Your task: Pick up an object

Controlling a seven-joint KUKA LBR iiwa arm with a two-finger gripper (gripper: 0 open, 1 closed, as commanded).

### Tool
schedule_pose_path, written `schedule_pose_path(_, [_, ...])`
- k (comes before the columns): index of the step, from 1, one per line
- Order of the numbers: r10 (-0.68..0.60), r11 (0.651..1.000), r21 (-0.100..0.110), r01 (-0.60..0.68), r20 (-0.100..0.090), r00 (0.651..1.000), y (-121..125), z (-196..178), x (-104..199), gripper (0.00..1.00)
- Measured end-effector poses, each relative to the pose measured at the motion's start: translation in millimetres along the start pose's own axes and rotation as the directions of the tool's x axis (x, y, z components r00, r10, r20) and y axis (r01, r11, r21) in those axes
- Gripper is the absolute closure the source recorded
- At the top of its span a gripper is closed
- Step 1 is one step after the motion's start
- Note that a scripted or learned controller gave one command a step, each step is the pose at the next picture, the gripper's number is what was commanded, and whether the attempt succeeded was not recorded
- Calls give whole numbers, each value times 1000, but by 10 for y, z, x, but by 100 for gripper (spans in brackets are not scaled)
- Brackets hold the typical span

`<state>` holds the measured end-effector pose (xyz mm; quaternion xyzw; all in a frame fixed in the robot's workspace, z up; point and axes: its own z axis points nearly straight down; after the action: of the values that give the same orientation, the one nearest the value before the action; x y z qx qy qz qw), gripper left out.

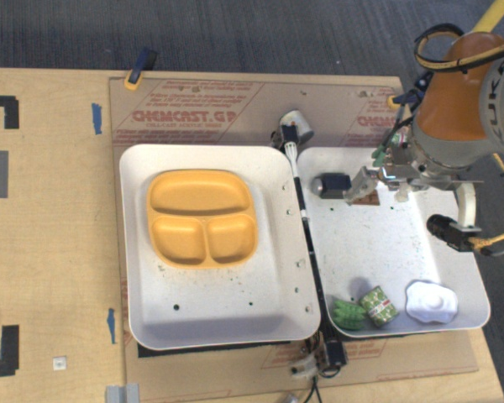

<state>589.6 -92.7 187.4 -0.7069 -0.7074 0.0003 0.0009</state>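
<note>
White bundle (431, 301), green items (365, 308) below arm (454, 99); yellow tray (204, 217) leftward.

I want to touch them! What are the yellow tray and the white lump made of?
The yellow tray looks like smooth moulded plastic, with rounded compartments and a dull sheen. The white lump looks soft and crumpled, perhaps cloth or paper; it is hard to tell.

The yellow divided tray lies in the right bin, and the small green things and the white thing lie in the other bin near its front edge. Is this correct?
Not quite. The camera view shows the yellow divided tray in the left bin, not the right one. The green things and the white thing do lie near the front edge of the other bin.
</note>
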Motion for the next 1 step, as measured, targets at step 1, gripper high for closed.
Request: schedule_pose_path(1, [-104, 995, 0, 104, 0, 995, -273, 832, -143, 0])
